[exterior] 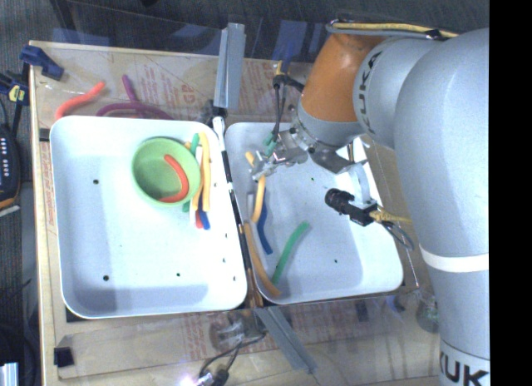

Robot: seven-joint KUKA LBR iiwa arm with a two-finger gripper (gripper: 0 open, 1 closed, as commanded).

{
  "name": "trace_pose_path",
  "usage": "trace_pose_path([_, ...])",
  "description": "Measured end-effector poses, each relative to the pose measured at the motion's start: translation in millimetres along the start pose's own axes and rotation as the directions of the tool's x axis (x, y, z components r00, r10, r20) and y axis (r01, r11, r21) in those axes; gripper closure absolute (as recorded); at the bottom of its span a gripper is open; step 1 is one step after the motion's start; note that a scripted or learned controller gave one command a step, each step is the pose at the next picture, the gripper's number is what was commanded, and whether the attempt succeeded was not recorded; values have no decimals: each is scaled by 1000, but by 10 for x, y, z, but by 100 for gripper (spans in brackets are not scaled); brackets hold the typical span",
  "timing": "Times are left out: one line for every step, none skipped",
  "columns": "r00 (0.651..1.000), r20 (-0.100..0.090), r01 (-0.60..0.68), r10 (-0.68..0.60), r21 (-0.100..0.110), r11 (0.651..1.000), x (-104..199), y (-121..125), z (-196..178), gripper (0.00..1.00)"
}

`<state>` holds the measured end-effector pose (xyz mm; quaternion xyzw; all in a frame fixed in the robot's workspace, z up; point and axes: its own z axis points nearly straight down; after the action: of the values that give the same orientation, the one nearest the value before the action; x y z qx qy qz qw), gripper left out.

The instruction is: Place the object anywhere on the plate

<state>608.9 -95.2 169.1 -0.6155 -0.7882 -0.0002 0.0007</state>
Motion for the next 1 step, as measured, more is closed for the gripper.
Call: trace_pose_path([823,2,569,-569,1,823,563,356,-225,100])
